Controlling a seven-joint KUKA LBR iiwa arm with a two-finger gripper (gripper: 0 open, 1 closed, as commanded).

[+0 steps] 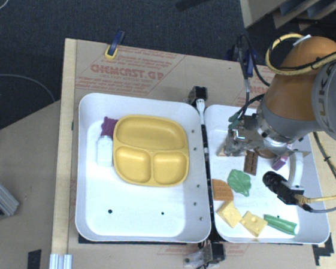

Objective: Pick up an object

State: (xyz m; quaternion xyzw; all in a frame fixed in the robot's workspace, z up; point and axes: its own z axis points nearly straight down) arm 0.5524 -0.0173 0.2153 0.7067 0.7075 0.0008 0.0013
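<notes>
Smooth, glossy plastic was seen in both white bins and the yellow divided plate; the bench board looked matt.

Yellow three-compartment tray in the left white bin, purple-and-white bottle touching its left side.

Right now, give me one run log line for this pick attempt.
phase: reaching | gripper: over right bin, near brown block | held: cannot tell | yellow tray: left bin
</notes>
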